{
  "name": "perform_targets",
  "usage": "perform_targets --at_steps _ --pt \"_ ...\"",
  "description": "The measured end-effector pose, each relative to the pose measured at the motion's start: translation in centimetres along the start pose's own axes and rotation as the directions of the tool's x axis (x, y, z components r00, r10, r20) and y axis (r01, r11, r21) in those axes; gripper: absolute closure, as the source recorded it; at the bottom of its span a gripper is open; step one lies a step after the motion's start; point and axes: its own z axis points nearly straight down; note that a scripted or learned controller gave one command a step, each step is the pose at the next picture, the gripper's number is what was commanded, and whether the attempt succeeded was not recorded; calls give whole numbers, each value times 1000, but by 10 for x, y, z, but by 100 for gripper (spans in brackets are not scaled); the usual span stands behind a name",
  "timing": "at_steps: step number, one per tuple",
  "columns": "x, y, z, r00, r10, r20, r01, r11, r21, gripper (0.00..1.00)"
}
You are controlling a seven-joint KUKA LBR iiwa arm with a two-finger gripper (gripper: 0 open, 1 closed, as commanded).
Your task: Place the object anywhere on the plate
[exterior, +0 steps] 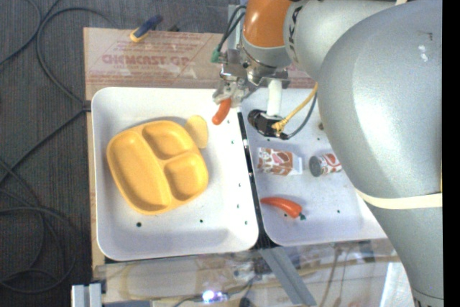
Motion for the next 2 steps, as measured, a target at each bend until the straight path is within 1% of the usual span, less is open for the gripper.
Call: perform_targets --at_steps 1,2 --pt "42 -43 67 1000 -3 2 3 1000 -1 100" --pt "36 -41 67 1000 4 8 -4 1000 -6 0"
